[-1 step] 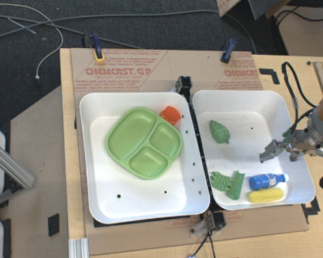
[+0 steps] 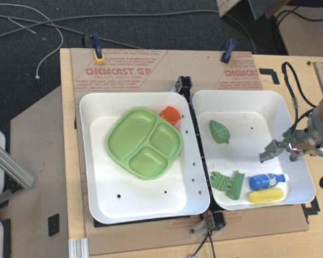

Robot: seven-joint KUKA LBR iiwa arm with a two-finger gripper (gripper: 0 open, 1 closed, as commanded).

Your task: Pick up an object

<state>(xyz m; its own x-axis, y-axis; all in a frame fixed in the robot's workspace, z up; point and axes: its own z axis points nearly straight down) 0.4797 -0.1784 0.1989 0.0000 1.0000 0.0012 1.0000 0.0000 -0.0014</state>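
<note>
Where the arm comes in from the right, gripper [image 2: 278,148] low over the right bin [image 2: 247,98], near its right wall. Jaws maybe a little apart, but too small and dark to tell; nothing seen between them. Just below it, blue bottle [image 2: 267,181] lying flat, touching a yellow toy [image 2: 266,196] beside the front wall. Left of those, flat green toy [image 2: 228,183]. Farther back, small bumpy green lump [image 2: 219,131], well apart from the gripper. Over in the left bin [image 2: 91,144], green plate [image 2: 144,142] with three parts, and an orange thing [image 2: 171,114] touching its back edge
</note>
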